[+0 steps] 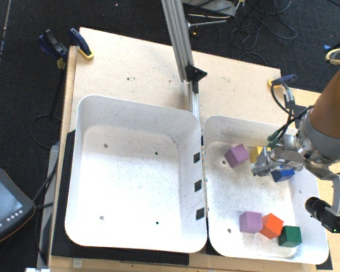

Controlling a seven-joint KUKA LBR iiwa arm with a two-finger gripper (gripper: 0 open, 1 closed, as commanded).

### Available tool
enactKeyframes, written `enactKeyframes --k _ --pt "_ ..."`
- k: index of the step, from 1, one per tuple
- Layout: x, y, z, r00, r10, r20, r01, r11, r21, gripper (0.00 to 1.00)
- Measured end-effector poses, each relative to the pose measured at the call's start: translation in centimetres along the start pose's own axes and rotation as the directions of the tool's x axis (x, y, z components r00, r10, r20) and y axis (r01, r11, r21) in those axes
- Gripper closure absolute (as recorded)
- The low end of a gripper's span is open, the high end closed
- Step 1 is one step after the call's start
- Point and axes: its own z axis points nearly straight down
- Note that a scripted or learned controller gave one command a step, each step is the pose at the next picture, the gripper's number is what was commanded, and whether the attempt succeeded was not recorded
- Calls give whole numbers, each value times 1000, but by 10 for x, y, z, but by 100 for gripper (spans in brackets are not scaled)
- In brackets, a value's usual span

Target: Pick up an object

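The gripper (266, 167) is low in the upper part of the right bin (218, 236), at the right of the frame. I cannot tell how the jaws stand. Just beside it are a yellow block (255, 154) and a blue block (283, 175), and a purple block (237, 155) lies a little to the left. Near the lower edge of this bin, a second purple block (250, 222), an orange block (272, 225) and a green block (290, 236) lie in a row
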Motion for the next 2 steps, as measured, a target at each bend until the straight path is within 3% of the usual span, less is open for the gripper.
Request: enactKeyframes --k 1,2 --pt "54 4 17 1000 1 0 -1 1000 3 100" --pt "106 -6 26 1000 1 0 -1 1000 3 100"
